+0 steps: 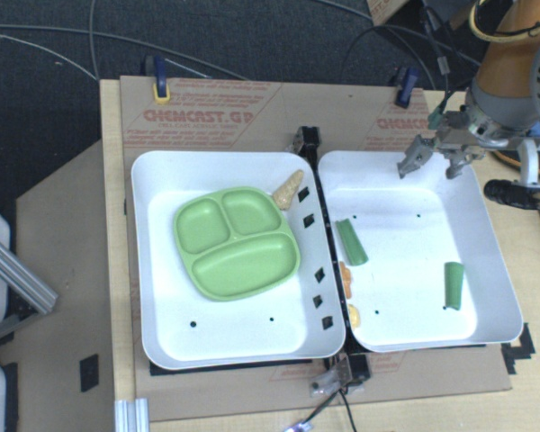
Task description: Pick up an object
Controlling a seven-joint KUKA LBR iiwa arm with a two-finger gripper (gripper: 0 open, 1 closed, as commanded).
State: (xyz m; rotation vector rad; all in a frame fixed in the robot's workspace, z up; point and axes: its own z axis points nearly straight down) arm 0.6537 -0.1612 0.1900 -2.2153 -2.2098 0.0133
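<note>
Two short green cylindrical plastic pieces (350,241) (454,284) lie well below the empty, wide-spread two-finger gripper (428,162) hovering at the right white bin's (486,232) far rim, risking a missed closure.

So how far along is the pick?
Nothing looks picked yet. The pincer hangs open over the right bin's far edge, with nothing between its fingers. Both green pieces lie on the bin floor. Descending, grasping and lifting remain.

Claw (429,161) spread, nothing held, above right bin (486,241) far edge (two green sticks (350,241) inside).
</note>
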